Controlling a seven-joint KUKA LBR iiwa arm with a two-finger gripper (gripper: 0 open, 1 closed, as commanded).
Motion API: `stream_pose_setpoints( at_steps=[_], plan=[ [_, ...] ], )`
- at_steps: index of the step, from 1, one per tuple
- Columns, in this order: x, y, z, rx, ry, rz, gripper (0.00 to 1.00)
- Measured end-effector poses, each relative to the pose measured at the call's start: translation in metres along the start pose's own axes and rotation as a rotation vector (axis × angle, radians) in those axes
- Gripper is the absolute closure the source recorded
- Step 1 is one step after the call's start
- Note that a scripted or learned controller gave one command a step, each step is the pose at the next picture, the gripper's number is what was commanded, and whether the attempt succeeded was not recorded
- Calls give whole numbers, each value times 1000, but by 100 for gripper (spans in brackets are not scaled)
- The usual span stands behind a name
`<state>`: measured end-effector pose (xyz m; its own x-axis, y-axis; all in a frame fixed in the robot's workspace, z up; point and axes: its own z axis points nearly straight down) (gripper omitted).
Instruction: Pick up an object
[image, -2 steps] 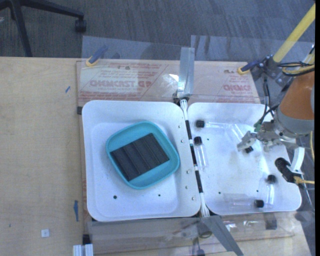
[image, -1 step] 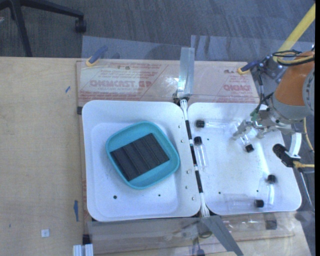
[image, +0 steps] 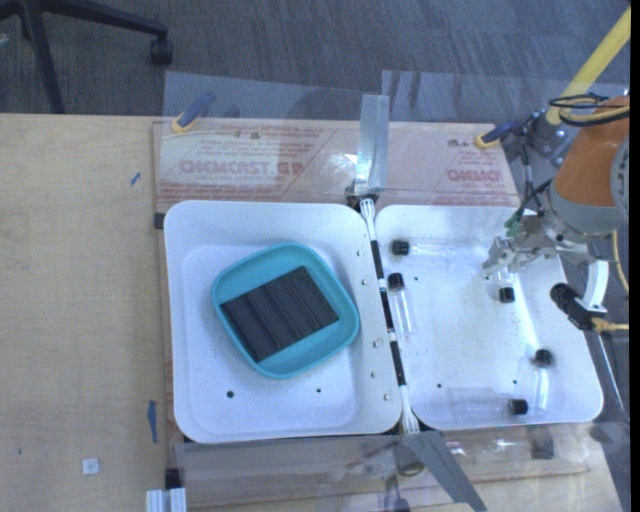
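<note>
The tool (image: 512, 250) hangs over the far right part of the right bin (image: 470, 330), close to that bin's back corner, with the grey arm and its orange band (image: 590, 165) entering from the right edge of the view. How its gripping parts stand I cannot tell; they are small and blurred against the white plastic, and nothing shows between them. The only object to pick up, as I read the scene, is the teal tray (image: 340, 300) with the dark ribbed pad (image: 278, 312) lying in it, and it sits in the left bin (image: 200, 400), near that bin's middle. So the thing lies well to the left of the tool and somewhat nearer the camera, on the other side of the ridge where the two bins meet (image: 385, 300). The tray is turned at a slant to the bin walls, its long axis running from lower left to upper right in the view, and the pad's ribs follow the same line. The coming move, in my judgement, turns on a long sideways carry across the divider before any descent, and on turning the wrist so the grasp closes across a rim of the tray or the pad's short side. The small black spots in the right bin look like fixtures, not pickable things.
</note>
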<state>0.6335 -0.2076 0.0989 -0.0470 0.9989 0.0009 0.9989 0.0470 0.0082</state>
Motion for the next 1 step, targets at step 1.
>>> stream_pose_setpoints(
  at_steps=[1],
  plan=[
    [62,38,-97,6,-3,141,100]
  ],
)
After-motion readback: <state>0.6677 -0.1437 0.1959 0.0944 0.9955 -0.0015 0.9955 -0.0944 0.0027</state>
